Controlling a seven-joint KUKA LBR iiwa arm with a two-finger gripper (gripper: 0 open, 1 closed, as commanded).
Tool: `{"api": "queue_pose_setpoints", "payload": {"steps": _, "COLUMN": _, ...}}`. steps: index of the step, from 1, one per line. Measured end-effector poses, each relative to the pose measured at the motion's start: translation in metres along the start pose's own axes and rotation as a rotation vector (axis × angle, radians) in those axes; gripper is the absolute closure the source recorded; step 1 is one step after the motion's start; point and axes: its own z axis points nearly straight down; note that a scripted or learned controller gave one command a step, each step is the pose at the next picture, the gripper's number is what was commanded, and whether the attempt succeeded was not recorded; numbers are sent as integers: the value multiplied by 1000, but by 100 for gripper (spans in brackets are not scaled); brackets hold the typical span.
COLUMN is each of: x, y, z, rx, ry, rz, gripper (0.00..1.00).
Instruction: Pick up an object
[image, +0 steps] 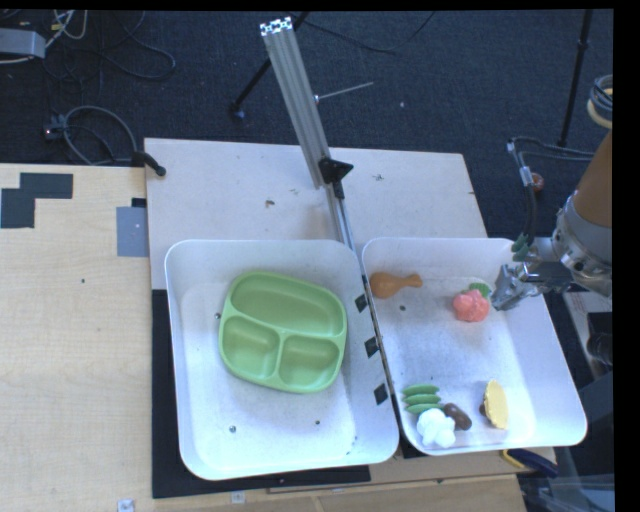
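White puff (435, 428) in front, hand (507, 293) beside strawberry (471, 305)

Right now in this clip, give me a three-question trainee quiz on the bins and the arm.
1. True or false: the green divided plate lies in the left bin.
2. Which item lies nearest the gripper? A) drumstick B) strawberry C) corn piece
3. Fill in: the pea pod lies in the ____ bin.

Key: 1 true; 2 B; 3 right.
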Motion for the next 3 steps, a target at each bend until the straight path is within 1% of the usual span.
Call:
{"api": "queue_pose_setpoints", "payload": {"steps": 1, "x": 53, "y": 18, "z": 3, "rx": 0, "ry": 0, "rz": 0, "gripper": 100}}
{"api": "queue_pose_setpoints", "payload": {"steps": 3, "x": 158, "y": 29, "z": 41, "rx": 5, "ry": 0, "rz": 2, "gripper": 100}}
